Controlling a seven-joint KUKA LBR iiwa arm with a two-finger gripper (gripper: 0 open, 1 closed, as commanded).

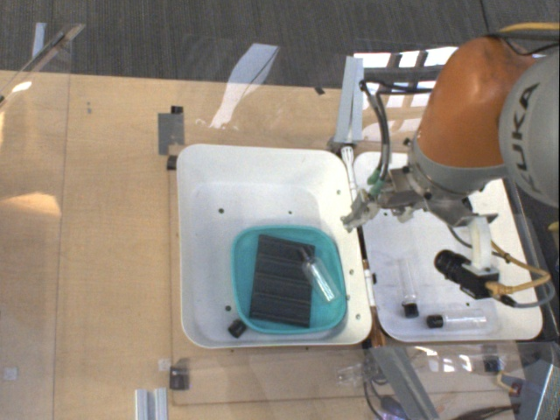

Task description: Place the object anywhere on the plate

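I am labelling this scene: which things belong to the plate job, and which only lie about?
Job: teal plastic plate; clear plastic tube lying on it.
Lying about: dark ribbed rectangular block; two clear black-capped tubes, right white bin; small black piece beside plate.

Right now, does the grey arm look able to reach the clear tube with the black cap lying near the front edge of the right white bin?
Probably yes. The clear tube lies apart from other things, uncovered, and the arm hangs above that same bin.
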